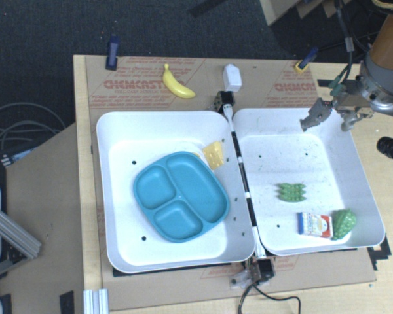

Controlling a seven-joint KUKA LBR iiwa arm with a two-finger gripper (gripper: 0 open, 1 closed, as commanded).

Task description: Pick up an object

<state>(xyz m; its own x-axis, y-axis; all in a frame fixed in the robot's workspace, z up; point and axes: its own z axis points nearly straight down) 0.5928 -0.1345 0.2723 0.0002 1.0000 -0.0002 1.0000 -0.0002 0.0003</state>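
Gripper (330,117): far right bin (275,136), jaws apart, nothing between. Near right: green toy (291,191), small carton (314,224). Left bin (118,142): blue tray (179,195).

A single fixed camera hangs above the tan cardboard-covered worktop (183,84) and looks down at a slant, set far enough back to take in both shallow white plastic bins, the left bin (118,136) and the right bin (360,169), from rim to rim. Dark carpeted floor (52,18) lies across the top of the frame, beyond the worktop's far edge. The grey robot arm with its orange band (383,57) enters at the upper right corner.
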